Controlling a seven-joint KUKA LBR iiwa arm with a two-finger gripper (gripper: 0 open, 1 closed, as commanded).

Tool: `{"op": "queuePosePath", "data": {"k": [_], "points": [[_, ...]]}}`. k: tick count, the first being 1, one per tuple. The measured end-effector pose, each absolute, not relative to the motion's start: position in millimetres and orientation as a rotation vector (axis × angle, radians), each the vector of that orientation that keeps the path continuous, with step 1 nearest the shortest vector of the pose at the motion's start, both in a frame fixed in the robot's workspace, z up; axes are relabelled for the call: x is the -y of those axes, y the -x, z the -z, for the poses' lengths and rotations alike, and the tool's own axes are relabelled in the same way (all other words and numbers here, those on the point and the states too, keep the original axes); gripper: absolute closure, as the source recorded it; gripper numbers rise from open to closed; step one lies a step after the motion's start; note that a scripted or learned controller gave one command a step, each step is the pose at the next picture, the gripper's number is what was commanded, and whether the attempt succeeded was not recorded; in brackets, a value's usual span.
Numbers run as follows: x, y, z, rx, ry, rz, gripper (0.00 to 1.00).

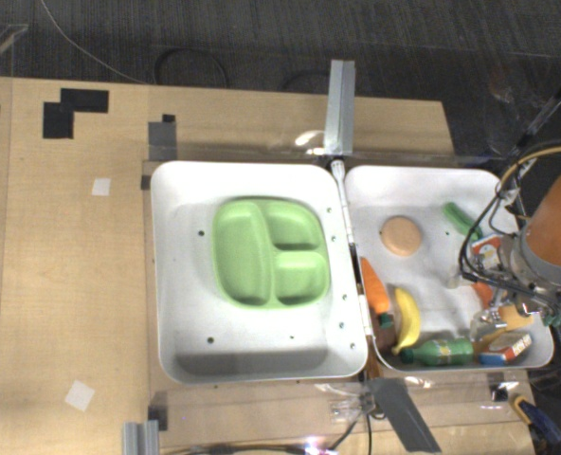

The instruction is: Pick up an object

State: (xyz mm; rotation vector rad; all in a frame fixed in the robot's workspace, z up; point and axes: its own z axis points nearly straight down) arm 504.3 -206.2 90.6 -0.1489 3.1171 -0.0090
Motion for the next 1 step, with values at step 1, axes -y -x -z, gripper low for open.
{"op": "queuePosePath", "data": {"k": [1], "points": [[206.8, -501.1, -90.4, -3.122, -0.024, 0.007, 0.0]]}}
